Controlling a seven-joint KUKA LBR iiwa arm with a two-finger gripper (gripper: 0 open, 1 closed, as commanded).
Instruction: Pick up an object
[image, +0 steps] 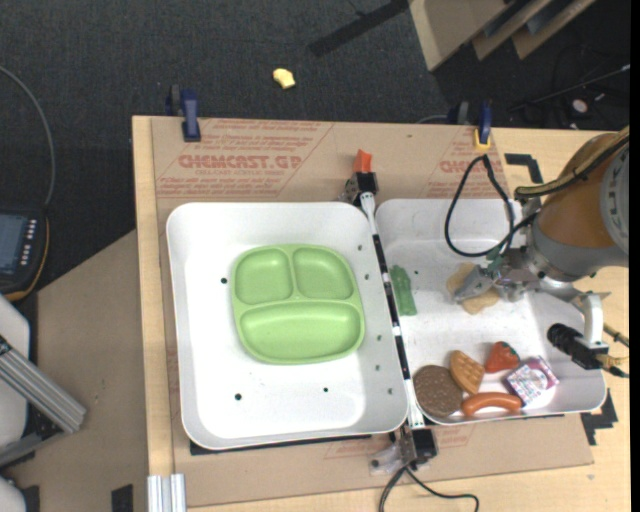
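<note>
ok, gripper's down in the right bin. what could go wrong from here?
1. The gripper sits low over a tan item; the fingers are too blurred to judge, so the grasp may miss or just push it.
2. The food pieces are crowded in the right bin's near corner; a pick there could catch a neighbour.
3. The black cable loops over the bin and could snag.

Green divided plate (297, 304), white bins (200, 300), red strawberry (502, 356), brown patty (438, 390).
</note>
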